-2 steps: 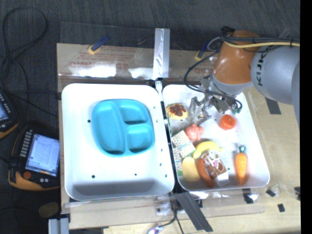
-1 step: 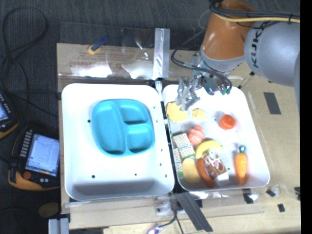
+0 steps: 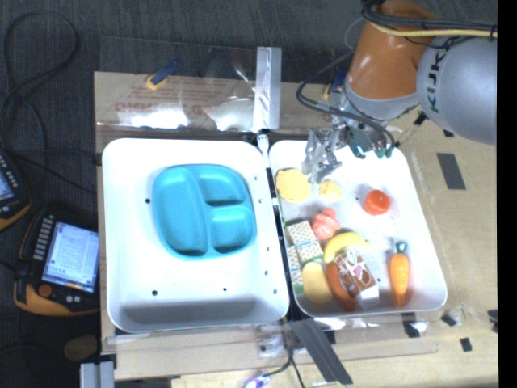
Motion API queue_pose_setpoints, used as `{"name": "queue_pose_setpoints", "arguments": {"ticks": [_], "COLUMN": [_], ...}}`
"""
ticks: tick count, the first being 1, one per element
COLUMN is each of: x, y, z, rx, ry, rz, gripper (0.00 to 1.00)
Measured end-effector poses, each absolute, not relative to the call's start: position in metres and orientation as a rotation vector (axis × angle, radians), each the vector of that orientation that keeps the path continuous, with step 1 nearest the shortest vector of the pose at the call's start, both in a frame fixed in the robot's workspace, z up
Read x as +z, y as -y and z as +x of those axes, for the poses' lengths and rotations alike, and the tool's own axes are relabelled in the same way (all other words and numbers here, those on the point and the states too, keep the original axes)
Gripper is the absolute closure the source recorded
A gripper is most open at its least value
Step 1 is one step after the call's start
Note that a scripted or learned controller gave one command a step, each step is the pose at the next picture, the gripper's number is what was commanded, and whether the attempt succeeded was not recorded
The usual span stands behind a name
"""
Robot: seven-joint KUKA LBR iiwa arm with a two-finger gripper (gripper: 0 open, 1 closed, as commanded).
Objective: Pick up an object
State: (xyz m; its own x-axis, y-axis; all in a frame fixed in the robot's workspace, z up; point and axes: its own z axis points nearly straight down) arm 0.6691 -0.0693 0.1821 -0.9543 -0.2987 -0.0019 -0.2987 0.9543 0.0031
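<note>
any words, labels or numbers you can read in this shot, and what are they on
"KU": letters on the grey arm, cut off by its curve.
Reddish print on the clear plastic sheet: too blurred to read.
Handheld screen: too small to read.
Food packet: label unreadable.

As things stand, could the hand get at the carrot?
Probably yes. The carrot lies uncovered at the right bin's near right, with free space around it; the hand hangs above the far end.
</note>
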Motion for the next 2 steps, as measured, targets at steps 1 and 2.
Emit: {"name": "queue_pose_setpoints", "arguments": {"ticks": [1,2], "x": [0.253,0.216], "y": [-0.012,-0.022], "z": [0.638,0.669], "rx": [0.003,0.001], "ry": [-3.069,-3.008], "rz": [-0.665,-0.91], "gripper": [1.0,1.0]}}
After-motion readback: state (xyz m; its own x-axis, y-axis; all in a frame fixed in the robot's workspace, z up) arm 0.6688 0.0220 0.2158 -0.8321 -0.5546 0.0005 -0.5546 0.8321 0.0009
